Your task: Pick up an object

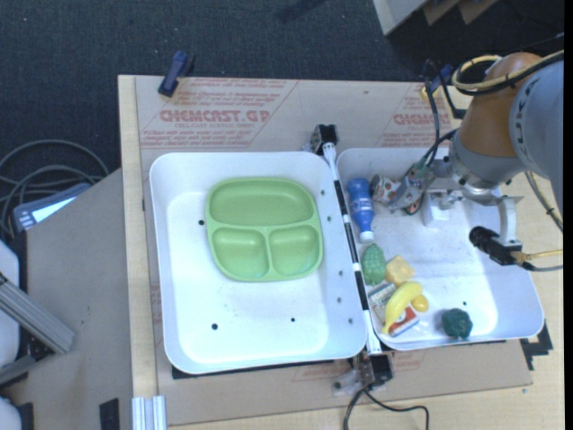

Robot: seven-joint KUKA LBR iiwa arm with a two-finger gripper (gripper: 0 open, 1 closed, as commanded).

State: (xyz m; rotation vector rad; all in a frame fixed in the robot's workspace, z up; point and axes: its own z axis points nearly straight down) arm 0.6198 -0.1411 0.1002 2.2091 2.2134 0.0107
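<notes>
My gripper point(423, 195) hangs low over the far part of the right bin point(510, 285), below the arm's orange band point(491, 119). A small multicoloured object point(388, 189) lies just to its left, near the bin's far wall. A blue bottle point(360, 206) lies along the bin's left wall. Toward the front left are a green lumpy toy point(373, 264), a yellow block point(399, 270) and a yellow banana point(403, 297) with a red piece beside it. A dark green broccoli-like toy point(457, 323) sits at the front.
The left bin point(179, 267) holds a light green divided plate point(265, 227). A black cable end point(491, 243) hangs over the right bin's right side. A blue clip point(175, 72) lies on the cardboard at the back left.
</notes>
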